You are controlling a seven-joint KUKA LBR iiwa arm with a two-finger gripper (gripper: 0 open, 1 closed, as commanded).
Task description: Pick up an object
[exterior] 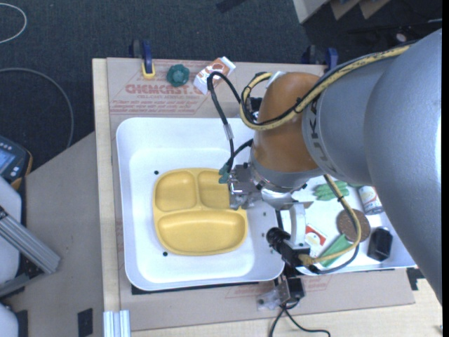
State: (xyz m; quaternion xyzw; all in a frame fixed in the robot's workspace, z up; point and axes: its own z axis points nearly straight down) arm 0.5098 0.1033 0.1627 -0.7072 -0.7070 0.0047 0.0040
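The gripper [238,188] hangs at the right edge of the yellow three-compartment plastic tray [200,211], which lies in the left white bin [140,146]; its grip state is unclear.

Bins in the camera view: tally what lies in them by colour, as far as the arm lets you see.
Yellow: 1, the divided tray in the left bin
Green: 2, one piece and another in the right bin
Brown: 1, a round disc
Black: 1, a small block
Total: 5 visible; the arm hides more of the right bin.
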